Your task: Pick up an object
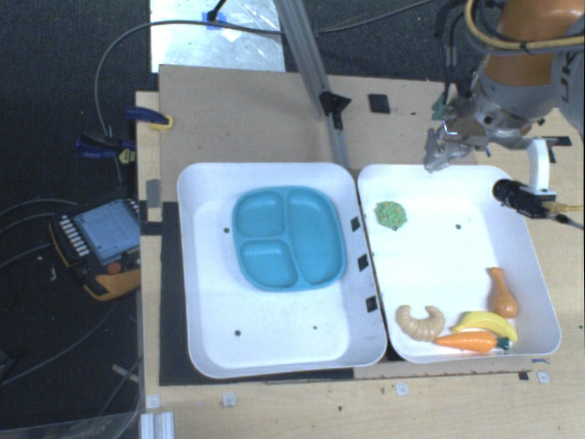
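My gripper [441, 154] hangs above the far rim of the right bin [457, 245], with nothing seen between its fingers. A green bumpy ball [390, 214] lies in that bin's far left part. Along the near edge of the same bin lie a tan croissant [420, 321], an orange carrot [467, 341], a yellow banana [489, 323] and a brown gourd-shaped toy [501, 293]. All of these sit well below and in front of the gripper.
The left bin [206, 273] holds a blue divided plate [289, 237]. A grey pole [306, 53] slants across the bench behind the bins. A black fitting [516, 196] sits at the right bin's far right rim. Cables and a handheld device [101, 240] lie left of the bench.
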Controlling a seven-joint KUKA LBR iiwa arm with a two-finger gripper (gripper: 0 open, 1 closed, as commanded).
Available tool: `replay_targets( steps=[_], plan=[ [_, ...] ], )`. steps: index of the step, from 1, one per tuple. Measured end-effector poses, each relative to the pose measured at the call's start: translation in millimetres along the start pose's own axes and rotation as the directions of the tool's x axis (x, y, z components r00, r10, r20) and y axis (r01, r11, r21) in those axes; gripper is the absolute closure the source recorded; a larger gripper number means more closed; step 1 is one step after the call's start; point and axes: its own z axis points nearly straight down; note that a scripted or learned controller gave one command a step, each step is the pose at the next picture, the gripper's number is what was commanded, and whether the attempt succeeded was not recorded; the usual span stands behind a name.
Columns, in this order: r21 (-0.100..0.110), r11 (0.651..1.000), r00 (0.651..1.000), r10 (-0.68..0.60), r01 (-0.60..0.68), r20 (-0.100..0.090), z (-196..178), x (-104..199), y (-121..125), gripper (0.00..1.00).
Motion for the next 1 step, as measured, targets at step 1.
replay_targets(
  steps=[1],
  plan=[
    [0.000, 1.000, 1.000, -0.001, 0.001, 0.000, 15.6, 38.9, -22.6, 1.00]
  ],
)
